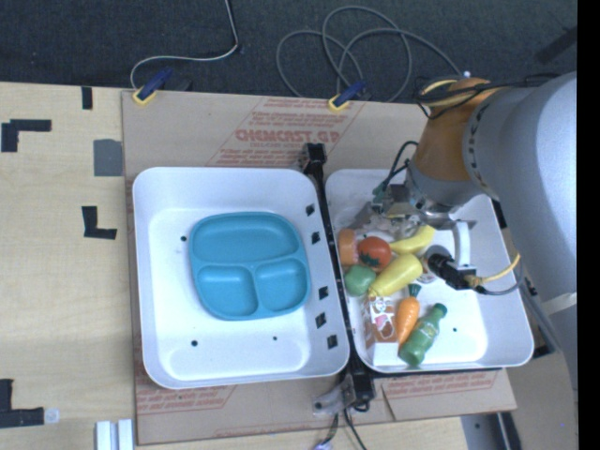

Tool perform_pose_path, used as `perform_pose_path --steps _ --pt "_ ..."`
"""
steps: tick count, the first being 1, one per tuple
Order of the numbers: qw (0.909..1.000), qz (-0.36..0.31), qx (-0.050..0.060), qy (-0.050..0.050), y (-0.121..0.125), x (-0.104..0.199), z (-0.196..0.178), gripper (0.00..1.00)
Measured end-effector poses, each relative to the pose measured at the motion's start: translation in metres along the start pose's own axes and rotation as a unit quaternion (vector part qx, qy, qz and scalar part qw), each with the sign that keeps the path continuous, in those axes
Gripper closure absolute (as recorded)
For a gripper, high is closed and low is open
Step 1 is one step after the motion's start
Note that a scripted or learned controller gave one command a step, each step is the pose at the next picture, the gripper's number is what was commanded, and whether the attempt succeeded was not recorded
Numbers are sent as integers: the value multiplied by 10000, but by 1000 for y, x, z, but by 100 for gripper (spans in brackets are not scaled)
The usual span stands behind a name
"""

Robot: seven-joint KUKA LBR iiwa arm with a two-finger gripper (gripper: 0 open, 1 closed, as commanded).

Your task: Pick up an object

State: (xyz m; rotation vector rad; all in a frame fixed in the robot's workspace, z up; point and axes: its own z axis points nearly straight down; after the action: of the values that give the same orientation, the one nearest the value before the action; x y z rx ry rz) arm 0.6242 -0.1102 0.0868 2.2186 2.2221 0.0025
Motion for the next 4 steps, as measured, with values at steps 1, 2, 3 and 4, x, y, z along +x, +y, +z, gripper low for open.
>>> perform_pose_path --steps 1,2,3,4 --pt "10000 4 -23 -7 -40 -7 -1 0" --pt "10000 -2 -41 -7 -38 -6 -12 100" --pt "10000 -1 -37 -5 -39 -6 -11 0" --pt "9996 60 279 17 34 -1 4 0"
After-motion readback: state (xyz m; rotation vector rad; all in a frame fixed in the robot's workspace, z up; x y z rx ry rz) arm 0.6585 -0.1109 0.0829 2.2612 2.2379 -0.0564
